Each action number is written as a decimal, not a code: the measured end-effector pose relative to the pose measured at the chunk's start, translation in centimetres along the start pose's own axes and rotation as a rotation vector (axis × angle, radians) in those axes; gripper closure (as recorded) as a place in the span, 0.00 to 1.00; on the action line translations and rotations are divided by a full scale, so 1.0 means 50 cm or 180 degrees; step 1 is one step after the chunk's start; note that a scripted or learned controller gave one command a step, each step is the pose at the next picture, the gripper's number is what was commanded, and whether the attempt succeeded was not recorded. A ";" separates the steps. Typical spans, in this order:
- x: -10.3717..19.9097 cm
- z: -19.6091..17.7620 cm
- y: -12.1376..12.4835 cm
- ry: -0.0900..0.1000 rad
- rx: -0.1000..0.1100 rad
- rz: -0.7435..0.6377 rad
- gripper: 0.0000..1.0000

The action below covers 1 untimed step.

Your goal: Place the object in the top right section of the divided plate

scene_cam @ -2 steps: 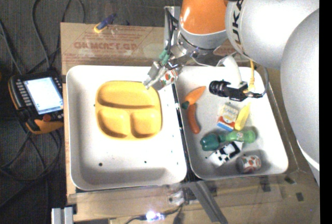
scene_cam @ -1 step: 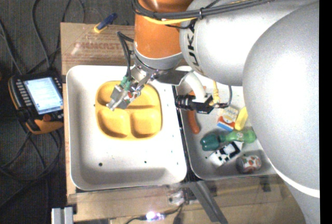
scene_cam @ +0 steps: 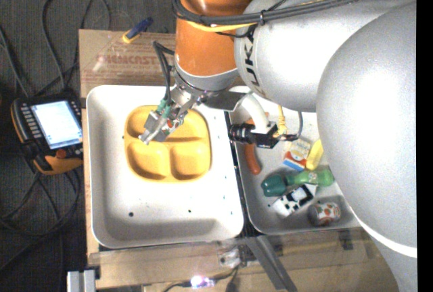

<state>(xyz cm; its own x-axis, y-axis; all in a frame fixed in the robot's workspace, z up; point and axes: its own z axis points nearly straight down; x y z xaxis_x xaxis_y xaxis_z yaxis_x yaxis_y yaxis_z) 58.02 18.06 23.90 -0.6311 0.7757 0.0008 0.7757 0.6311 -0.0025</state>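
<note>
Looked like the placing step: hung the gripper [scene_cam: 157,127] low over the yellow plate [scene_cam: 184,161] in the left bin [scene_cam: 108,203], above its upper left part. Could not tell whether clenched or released, nor whether carrying the object. Next called for lining up over the top right section. Left bottle [scene_cam: 287,181], sausage [scene_cam: 253,159] and can [scene_cam: 326,211] in the right bin [scene_cam: 260,216], well apart, blocking nothing.

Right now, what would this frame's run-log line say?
gripper: over yellow divided plate | plate: in left bin | grasp: cannot tell | toys: right bin
</note>
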 end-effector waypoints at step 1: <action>0.095 0.132 -0.118 0.0002 0.0010 0.0376 0.00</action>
<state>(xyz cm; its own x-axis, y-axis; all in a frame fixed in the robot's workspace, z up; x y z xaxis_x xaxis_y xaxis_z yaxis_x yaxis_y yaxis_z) 50.42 18.03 17.31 -0.5353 0.8447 0.0011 0.8446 0.5353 -0.0057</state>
